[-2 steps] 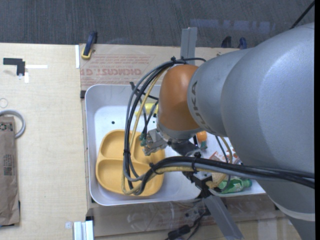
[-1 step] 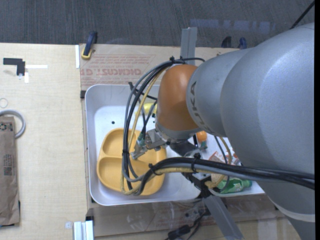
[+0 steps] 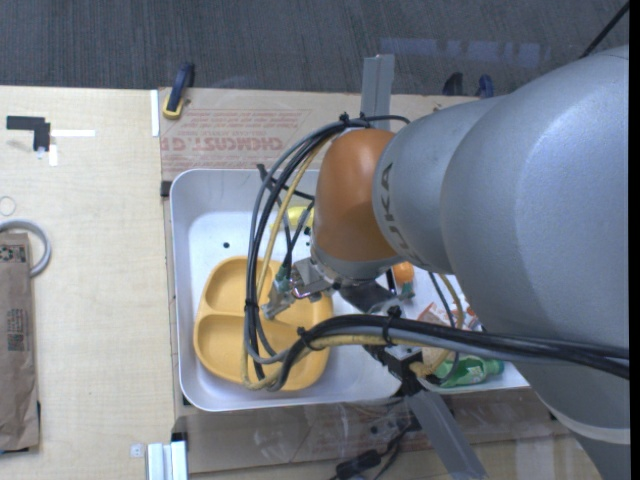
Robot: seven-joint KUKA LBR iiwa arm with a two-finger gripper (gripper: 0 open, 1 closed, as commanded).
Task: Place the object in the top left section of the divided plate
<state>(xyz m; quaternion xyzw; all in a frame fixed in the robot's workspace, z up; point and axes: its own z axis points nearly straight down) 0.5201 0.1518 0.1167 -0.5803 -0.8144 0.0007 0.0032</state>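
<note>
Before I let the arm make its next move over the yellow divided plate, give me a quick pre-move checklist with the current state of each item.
1. Divided plate sits flat in the white bin: ok.
2. Top left section of the plate free of items: ok for the part in view; the arm covers the rest.
3. Object held in the gripper: cannot tell, the wrist hides it.
4. Arm positioned over the plate: ok.
5. Cables clear of the plate: not ok, they loop across it.

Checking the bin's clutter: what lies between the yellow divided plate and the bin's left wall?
Bare white bin floor lies between the divided plate and the left wall, per the camera view.
</note>
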